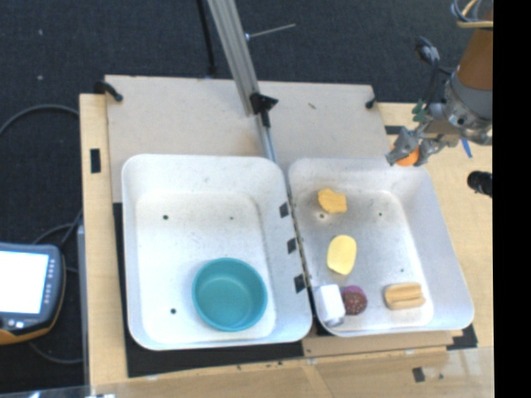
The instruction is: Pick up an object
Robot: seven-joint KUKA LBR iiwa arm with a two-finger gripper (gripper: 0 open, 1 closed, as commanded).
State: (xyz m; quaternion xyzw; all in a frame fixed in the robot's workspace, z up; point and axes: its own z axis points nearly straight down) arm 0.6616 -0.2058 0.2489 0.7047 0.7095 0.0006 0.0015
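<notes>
My gripper (408, 151) hangs over the far right corner of the right bin (431, 222), above its rim. A small orange object (406, 161) shows between the fingers, and they are shut on it. The arm comes in from the upper right, its orange band (477, 60) near the edge of the view. On the right bin's floor lie a yellow chunk (332, 201), a yellow oval piece (342, 254), a white cylinder (330, 303), a dark red ball (355, 300) and a tan block (404, 295).
A teal bowl (230, 293) stands in the near part of the left bin (149, 214). A slanted metal pole (236, 48) rises behind the bins. A tablet (25, 288) lies off the bench at the left.
</notes>
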